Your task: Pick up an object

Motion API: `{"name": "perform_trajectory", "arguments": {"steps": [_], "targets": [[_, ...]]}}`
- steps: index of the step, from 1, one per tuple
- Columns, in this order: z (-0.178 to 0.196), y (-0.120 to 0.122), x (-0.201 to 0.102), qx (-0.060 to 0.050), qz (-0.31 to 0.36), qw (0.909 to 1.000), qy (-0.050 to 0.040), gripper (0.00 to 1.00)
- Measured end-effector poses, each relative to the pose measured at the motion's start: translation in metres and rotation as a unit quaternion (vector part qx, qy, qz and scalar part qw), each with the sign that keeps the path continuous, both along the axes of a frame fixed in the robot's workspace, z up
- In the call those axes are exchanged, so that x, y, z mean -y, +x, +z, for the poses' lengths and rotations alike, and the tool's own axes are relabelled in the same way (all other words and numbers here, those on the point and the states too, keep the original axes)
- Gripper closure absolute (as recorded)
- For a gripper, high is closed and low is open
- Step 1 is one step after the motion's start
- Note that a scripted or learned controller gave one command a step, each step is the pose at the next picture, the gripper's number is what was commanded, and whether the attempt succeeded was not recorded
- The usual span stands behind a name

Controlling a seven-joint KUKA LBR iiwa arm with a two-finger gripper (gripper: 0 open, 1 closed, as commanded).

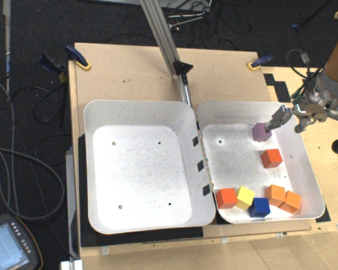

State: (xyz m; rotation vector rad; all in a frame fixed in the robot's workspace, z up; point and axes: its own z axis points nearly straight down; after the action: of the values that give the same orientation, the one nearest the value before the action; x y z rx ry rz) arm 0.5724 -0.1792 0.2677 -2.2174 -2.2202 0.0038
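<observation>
We see the hand (291,120) over the right bin's (307,151) upper right part, fingers spread apart with nothing between them. One fingertip (276,121) sits just beside the purple block (261,131); we cannot tell if they touch. The purple block rests on the bin floor, apart from the rest. An orange block (271,158) lies below it. Along the near wall we note a red-orange block (227,197), a yellow block (245,197), a blue block (259,207) and two orange blocks (284,197). The left bin (101,117) sits alongside on the desk (129,72).
</observation>
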Motion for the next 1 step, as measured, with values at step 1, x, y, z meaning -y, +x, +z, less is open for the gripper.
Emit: {"name": "perform_trajectory", "arguments": {"steps": [1], "targets": [[0.0024, 0.0008, 0.0000, 0.002, 0.000, 1.0000, -0.0006, 0.00]]}}
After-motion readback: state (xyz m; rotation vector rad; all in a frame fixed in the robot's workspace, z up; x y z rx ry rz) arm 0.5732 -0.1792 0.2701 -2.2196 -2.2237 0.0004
